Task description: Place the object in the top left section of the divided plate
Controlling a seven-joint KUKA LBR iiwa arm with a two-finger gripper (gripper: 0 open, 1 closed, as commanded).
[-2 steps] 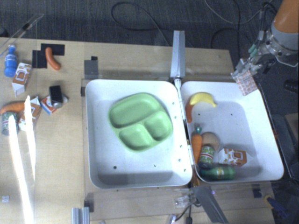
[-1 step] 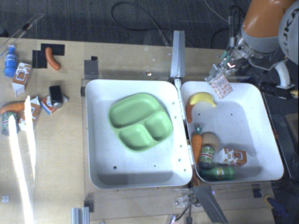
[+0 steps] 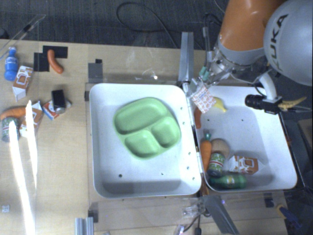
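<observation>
Grey metal under the orange band: the jaws hang over the wall between the two bins, and right below them sits a red-and-white checkered packet (image 3: 202, 101), tilted, touching or just under the tip. Are the jaws closed on it? Cannot tell, the wrist blocks the view from this angle.

So the packet looks like the task's thing, poised at the edge of the right bin (image 3: 289, 176). It's near the green divided plate (image 3: 146, 126) in the left bin (image 3: 98, 182), but not over it.

By my read the job is barely begun: the plate's top left section (image 3: 138, 114) holds nothing, and the carry across and the release are all left.

Behind, a yellow piece (image 3: 219, 105), a carrot (image 3: 206, 152) and a green bottle (image 3: 228, 181) wait. Whether the packet is lifted or resting on the wall is hard to make out.
</observation>
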